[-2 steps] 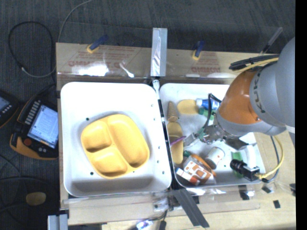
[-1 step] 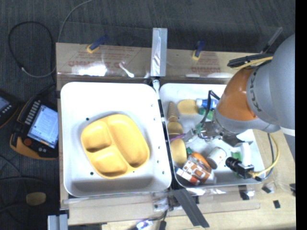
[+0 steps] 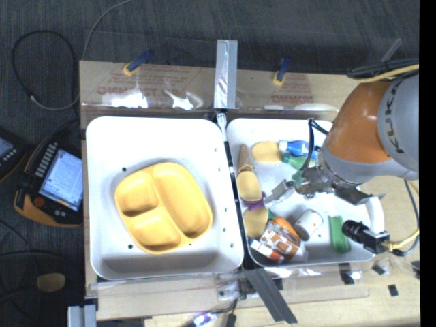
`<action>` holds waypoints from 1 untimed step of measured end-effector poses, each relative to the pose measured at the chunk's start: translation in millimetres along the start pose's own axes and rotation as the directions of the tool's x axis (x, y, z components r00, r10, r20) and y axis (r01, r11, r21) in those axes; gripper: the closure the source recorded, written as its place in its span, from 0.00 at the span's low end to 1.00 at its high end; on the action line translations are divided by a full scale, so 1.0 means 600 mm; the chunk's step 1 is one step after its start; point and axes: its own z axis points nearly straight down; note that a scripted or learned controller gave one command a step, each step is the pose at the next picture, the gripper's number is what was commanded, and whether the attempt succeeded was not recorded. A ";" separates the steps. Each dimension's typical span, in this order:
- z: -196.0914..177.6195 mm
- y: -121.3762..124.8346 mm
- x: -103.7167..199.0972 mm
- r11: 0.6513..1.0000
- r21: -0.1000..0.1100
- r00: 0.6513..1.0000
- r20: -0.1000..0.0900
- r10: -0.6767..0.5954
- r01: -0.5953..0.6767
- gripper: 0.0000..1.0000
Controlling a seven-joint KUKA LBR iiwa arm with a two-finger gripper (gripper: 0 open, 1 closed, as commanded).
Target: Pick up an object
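Note:
My gripper [image 3: 315,193] hangs over the middle of the right bin [image 3: 371,213], open, with one grey finger [image 3: 276,193] reaching left and the other to the right. Nothing shows between them. Around it lie several objects. A tan and purple piece [image 3: 248,185] is just left of the left finger. A white cup [image 3: 308,221] and an orange and white carton [image 3: 279,240] lie just below. A green block [image 3: 337,232] is at the lower right. A blue and white bottle [image 3: 293,146] and a tan lump [image 3: 265,152] lie at the back.
The left bin [image 3: 102,182] holds a yellow divided tray [image 3: 162,205]. A brown cone [image 3: 244,157] and a tan ball [image 3: 255,221] lie along the right bin's left wall. The arm's orange band [image 3: 361,131] covers the bin's back right corner.

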 end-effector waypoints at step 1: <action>0.148 -0.036 -0.037 0.985 -0.005 0.985 -0.001 -0.174 0.174 0.00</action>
